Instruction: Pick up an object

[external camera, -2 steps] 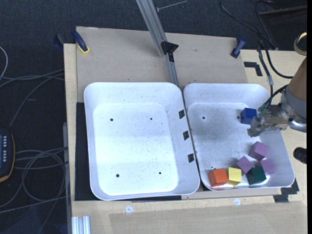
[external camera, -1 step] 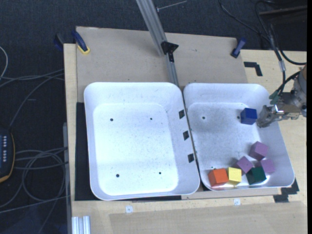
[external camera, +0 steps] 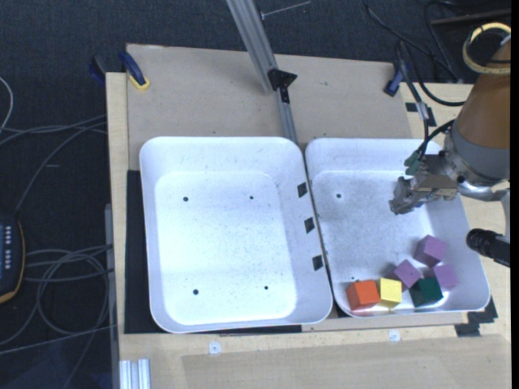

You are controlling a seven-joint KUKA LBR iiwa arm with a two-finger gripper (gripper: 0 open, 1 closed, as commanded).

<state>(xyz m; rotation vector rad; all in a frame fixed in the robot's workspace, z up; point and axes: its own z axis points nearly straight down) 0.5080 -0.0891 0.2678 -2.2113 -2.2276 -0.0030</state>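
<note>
Small coloured blocks (external camera: 401, 282) cluster in the right white bin's (external camera: 357, 177) near right corner; the gripper (external camera: 403, 203) hovers above its middle, grip state indiscernible.

Blocks sitting clustered in right bin's near-right corner: orange (external camera: 363, 292), yellow (external camera: 391, 290), green (external camera: 425, 292), three purple (slightly tilted) (external camera: 431, 250).

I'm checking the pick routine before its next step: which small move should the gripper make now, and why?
Probably a short shift toward the near right corner of the right bin, then down. The gripper sits over bare bin floor, while the blocks cluster nearer the front: a purple block is closest, with the orange block, yellow block and green block beyond it.
</note>
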